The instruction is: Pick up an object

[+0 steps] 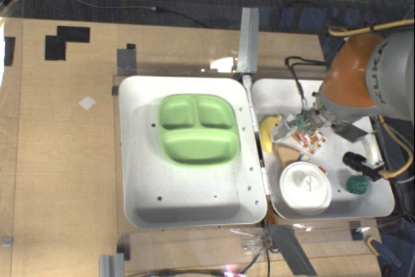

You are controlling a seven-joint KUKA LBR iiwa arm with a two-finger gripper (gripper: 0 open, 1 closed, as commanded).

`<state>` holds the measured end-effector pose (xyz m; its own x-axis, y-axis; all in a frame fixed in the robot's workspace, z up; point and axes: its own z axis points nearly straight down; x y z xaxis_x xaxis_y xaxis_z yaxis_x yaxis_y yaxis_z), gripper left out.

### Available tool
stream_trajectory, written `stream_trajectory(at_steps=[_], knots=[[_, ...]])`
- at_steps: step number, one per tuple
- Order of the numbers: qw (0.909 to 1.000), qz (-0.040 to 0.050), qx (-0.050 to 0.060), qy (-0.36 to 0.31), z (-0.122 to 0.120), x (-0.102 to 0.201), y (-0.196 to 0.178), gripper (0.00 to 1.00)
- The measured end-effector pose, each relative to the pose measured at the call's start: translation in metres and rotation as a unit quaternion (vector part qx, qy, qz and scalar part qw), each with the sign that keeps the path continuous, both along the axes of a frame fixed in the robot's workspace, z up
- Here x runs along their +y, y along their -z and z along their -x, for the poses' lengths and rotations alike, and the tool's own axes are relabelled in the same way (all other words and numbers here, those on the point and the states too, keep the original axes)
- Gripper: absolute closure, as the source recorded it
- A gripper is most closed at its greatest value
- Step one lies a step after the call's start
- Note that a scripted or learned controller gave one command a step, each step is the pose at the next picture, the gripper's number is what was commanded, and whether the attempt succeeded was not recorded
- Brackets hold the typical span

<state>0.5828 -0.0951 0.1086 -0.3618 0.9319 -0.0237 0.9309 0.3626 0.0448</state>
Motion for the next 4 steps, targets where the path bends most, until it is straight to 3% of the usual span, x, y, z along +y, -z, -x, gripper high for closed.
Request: stream_trajectory(at_steps=[1, 2, 3, 4], knots=[[0.9999, 0.0069, -0.015, 0.000, -0.007, -0.005, -0.018, 1.00], [0.9956, -0.0003, 0.022, -0.091, 0.018, 0.051, -0.078, 1.00], [0.9957, -0.0003, 0.022, -0.091, 0.018, 0.050, -0.078, 0.00], [0.9729, 0.0034, 0.022, -0.230, 0.022, 0.065, -0.077, 0.00]])
